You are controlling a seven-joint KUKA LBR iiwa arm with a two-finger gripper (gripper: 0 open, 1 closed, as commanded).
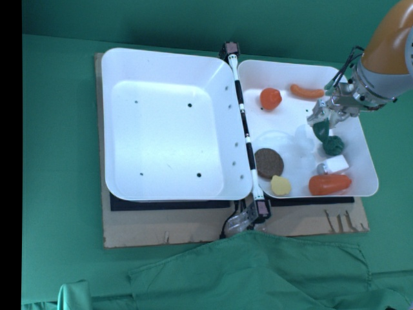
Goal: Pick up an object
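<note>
Hanging over the right-hand shallow white bin (361, 144), the grey two-finger gripper (324, 123) sits just above a dark green rounded lump (333, 145), and a teal-green piece seems to lie at its tips; whether that piece is a fingertip pad or part of the lump cannot be told, so the spread of the fingers cannot be told either, and no grasp is shown. The likeliest target, judging by position, is that dark green lump near the bin's right side, with a small white block (336, 164) touching or just beside it and a long orange-red pepper-shaped object (330, 184) a little nearer the front wall. The main risk is crowding: a descent slightly off centre could catch the white block or push the lump onto it, leaving the fingers to close on nothing. A rounded, possibly soft body may also squirt out of a two-point pinch. The red rounded object (270, 98), the thin orange sausage shape (306, 92), the brown disc (268, 163) and the yellow piece (281, 185) lie well apart from the fingers and seem safe from disturbance. The left-hand white bin (116, 76) plays no part yet.
</note>
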